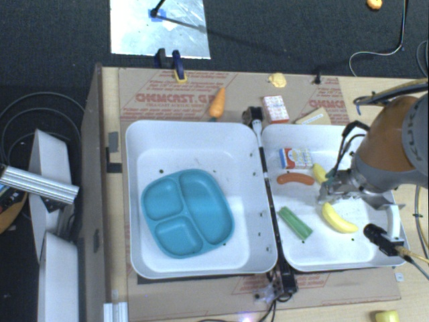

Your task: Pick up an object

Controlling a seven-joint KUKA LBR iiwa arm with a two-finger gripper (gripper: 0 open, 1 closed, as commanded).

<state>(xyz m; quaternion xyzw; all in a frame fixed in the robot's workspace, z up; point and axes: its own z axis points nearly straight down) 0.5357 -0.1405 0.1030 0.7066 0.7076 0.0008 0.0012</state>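
Camera view: the pincer (330,192) is seen low in the right bin (348,257), at the end of the grey arm (395,153) reaching in from the right; whether it is released or clenched cannot be told. A yellow banana (338,219) is lying just below it, near or touching. A small yellow piece (320,173) and a red sausage (295,178) are placed just to its left, a white carton (295,157) above those, a green block (295,223) lower left. A blue divided tray (187,212) is held in the left bin (144,153). An orange carrot (216,103) is left on the desk (167,96) behind the bins.
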